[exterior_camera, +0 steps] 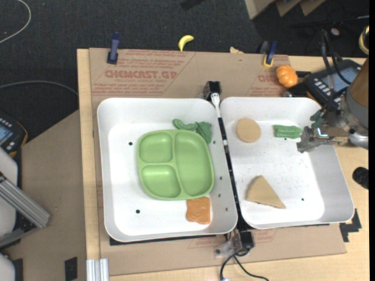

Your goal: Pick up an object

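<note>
My gripper (309, 138) hangs over the right bin (328, 180) near its upper right side, with the grey arm coming in from the right. Just left of it lies a small green piece (286, 131), close to the gripper and lying flat on the bin floor. A round tan disc (248, 130) rests further left. A tan wedge (265, 193) sits toward the front of the same bin. Nothing shows held in the gripper.
The left bin (114, 157) holds a green divided plate (174, 164), a green leafy piece (195, 126) at its far edge and an orange lump (198, 210) at its near edge. An orange toy (286, 75) and a yellow one (186, 41) lie beyond the bins.
</note>
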